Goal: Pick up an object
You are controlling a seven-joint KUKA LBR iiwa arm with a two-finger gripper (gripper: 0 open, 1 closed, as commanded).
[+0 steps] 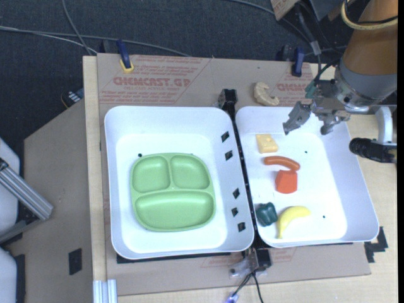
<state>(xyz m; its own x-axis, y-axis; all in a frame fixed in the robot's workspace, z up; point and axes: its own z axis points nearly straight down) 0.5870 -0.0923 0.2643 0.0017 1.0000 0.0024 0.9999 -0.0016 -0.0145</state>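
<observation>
My gripper (310, 125) hangs over the far part of the right bin (353, 188), its two grey fingers spread apart with nothing between them. Below and left of it lie a pale yellow cheese wedge (267, 144), a red-orange sausage (281, 162) and a red block (286, 181). Nearer the front of that bin are a dark green pepper (266, 214) and a yellow banana (292, 217). All these objects rest on the bin floor, apart from the gripper.
The left bin (120, 169) holds a green divided plate (172, 191). A beige piece (266, 94) lies on the cardboard behind the right bin. Black clips (226, 97) sit along the divider between the bins. A blue clamp (125, 56) grips the far board edge.
</observation>
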